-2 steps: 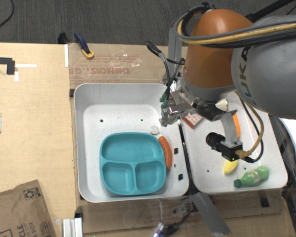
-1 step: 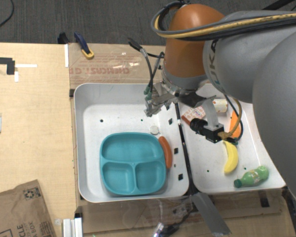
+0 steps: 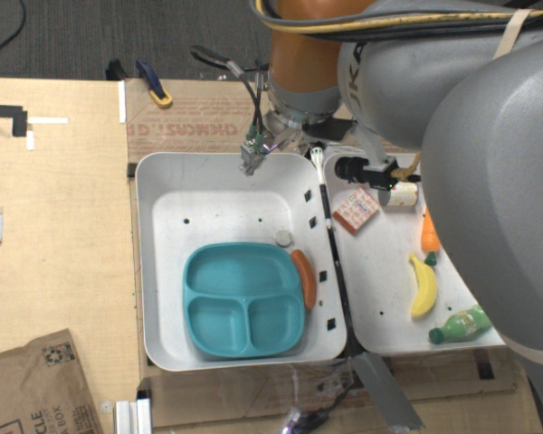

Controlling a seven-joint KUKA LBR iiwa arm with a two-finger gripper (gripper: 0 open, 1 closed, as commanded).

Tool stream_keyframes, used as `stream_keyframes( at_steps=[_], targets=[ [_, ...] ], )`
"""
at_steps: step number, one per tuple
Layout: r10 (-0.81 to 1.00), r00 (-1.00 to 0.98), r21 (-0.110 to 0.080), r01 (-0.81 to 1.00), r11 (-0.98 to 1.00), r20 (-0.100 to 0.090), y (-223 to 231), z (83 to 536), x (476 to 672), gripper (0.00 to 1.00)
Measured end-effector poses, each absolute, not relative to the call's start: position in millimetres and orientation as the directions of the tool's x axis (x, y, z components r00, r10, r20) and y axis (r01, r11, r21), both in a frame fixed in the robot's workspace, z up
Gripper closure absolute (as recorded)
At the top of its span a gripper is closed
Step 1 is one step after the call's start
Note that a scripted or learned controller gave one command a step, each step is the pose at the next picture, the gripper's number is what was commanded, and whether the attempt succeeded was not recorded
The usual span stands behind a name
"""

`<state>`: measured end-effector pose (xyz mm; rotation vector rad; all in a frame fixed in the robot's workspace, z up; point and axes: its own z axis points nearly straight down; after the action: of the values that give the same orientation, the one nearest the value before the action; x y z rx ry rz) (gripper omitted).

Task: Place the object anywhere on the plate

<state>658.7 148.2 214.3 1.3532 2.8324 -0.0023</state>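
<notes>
White bins: two, side by side on the bench. Left bin (image 3: 163,206) holds one teal plate (image 3: 244,298) with three compartments, one sausage (image 3: 303,277) lying against the plate's right rim, and one small grey piece (image 3: 283,239) just above it. Right bin (image 3: 380,278) holds one banana (image 3: 423,286), one green bottle (image 3: 459,325), one carrot (image 3: 429,231), one red-and-white packet (image 3: 356,209). Gripper (image 3: 252,156) sits at the left bin's far edge; can't tell its opening, nothing visibly in it.
</notes>
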Motion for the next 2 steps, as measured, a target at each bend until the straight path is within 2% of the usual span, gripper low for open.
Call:
stream_keyframes(
  at_steps=[1, 2],
  targets=[
    [0.777, -0.629, 0.001, 0.777, 0.629, -0.006, 147, 224, 659.6, 1.0],
    [0.738, -0.675, 0.003, 0.738, 0.675, -0.004, 177, 250, 652.6, 1.0]
  ],
)
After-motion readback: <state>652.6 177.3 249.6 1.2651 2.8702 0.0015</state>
